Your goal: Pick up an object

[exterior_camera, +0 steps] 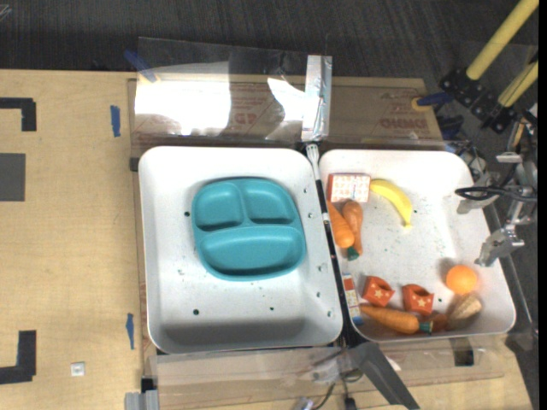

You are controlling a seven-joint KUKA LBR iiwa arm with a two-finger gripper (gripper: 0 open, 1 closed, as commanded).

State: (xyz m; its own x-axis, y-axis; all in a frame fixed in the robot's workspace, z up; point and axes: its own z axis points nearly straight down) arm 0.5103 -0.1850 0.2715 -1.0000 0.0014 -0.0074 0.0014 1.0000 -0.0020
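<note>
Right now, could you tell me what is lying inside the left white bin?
The left bin holds a teal divided plate, upright with three compartments showing nothing in them. Whatever lies beneath the plate is covered.

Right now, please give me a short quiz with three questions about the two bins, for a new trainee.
1. True or false: the teal divided plate lies in the left bin.
2. Which fruit lies nearest the right bin's far wall? A) the banana B) the orange C) a green apple
3. Fill in: two red blocks lie just above the long ____ at the near wall.

Key: 1. true. 2. A. 3. carrot.
</note>
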